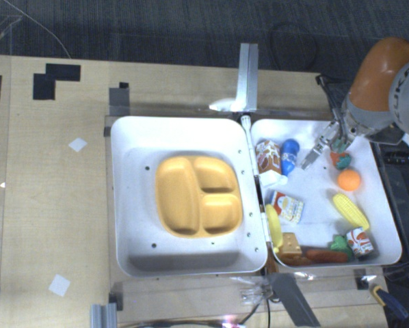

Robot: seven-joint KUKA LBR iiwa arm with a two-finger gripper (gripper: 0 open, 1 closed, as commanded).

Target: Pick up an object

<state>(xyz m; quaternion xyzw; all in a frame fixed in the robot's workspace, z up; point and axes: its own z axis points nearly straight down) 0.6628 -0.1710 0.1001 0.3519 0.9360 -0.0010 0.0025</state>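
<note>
wooden bench (47, 203) under two white bins; from my seat i take the right bin (389, 231) as landmark. left of it, the other bin (129, 183) holds a yellow tray (194, 195). gripper (321, 149) hangs over the right bin's upper part, fingers slightly spread, pinching nothing. just beside it sit a blue bottle (288, 154) and a strawberry (341, 159); orange (349, 180) and corn (350, 210) lie lower, near the bin's right wall.

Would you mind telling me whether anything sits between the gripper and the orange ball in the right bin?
Yes: a small red and green toy lies just above the orange ball, right beside the gripper, on the way down to it.
</note>
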